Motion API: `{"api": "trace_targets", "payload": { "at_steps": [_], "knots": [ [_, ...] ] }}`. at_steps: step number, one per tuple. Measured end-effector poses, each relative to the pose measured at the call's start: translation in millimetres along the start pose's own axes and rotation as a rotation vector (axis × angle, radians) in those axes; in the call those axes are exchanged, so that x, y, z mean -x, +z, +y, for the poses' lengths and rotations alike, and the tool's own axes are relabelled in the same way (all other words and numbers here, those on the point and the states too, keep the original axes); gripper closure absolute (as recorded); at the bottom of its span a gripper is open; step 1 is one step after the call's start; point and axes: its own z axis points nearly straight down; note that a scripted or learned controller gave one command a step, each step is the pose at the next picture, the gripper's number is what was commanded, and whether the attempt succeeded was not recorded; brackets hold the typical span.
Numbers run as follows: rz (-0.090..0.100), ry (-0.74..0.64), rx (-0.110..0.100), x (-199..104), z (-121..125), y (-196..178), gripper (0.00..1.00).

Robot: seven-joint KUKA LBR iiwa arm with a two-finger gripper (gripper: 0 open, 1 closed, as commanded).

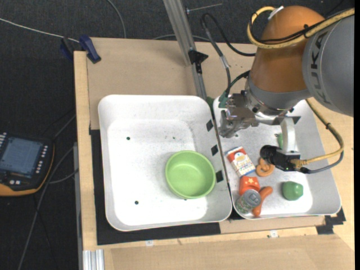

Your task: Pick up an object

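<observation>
My gripper (227,127) hangs over the near-left part of the right bin (315,134), close to the wall between the bins. Just below it lies a small white and orange carton (241,162). Further toward the front are a brown ring-shaped toy (264,168), an orange block (249,184), a clear round lid or cup (246,202), an orange carrot-like toy (262,198) and a green rounded toy (292,190). Nothing shows in the gripper.
A green bowl (190,174) sits in the front right of the left bin (129,151). A metal pole (183,32) rises behind the bins. A handheld pendant (22,162) lies off the bench at the left.
</observation>
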Motion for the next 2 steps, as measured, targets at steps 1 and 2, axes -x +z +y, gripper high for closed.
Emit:
{"api": "trace_targets", "payload": {
  "at_steps": [1,2],
  "knots": [
    [-0.001,0.001,-0.002,-40.3,-23.2,23.5,1.0],
    [-0.001,0.004,0.0,-38.3,-22.4,22.6,0.0]
  ]
}}
